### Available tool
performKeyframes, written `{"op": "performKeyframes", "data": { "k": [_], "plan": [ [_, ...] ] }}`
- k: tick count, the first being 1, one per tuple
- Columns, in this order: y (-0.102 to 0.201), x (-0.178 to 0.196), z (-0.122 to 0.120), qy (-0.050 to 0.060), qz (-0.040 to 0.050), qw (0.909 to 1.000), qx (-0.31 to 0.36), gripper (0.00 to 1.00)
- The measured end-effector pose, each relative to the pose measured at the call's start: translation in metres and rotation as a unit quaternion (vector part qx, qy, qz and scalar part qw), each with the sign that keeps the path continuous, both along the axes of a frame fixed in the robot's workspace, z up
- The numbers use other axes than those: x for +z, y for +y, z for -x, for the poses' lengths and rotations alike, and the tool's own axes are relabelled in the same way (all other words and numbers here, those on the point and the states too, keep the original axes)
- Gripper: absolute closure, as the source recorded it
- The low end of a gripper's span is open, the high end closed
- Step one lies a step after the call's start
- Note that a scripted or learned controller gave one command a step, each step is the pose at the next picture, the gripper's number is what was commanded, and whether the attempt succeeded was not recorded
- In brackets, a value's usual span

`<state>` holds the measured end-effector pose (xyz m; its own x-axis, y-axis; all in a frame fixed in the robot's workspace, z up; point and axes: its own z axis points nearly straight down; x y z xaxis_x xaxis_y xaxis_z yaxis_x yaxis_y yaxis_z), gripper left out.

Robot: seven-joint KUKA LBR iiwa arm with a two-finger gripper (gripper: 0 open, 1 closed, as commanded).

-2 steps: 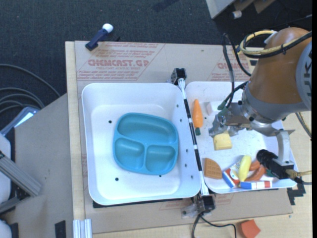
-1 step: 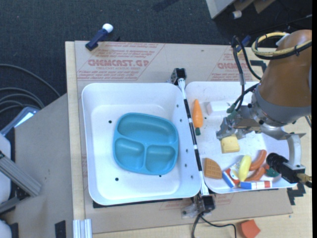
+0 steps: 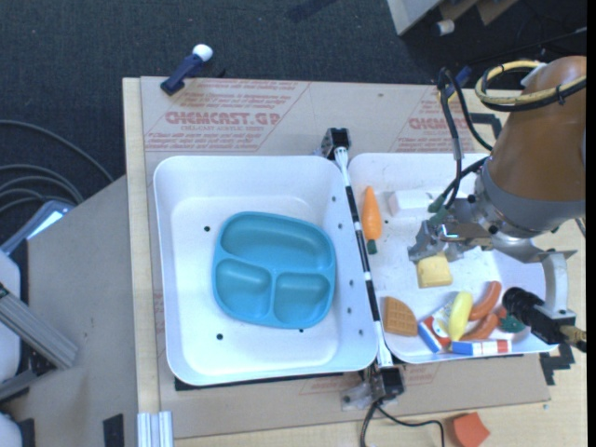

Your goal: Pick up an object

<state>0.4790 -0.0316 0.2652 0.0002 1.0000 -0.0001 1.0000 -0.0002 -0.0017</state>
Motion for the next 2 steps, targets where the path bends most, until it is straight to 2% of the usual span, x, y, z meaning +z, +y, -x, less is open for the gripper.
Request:
{"op": "performKeyframes", "data": {
  "k": [2],
  "plan": [
    [0.0106, -0.0004, -0.0001, 0.000, -0.0001, 1.0000, 0.000, 1.00]
  ]
}}
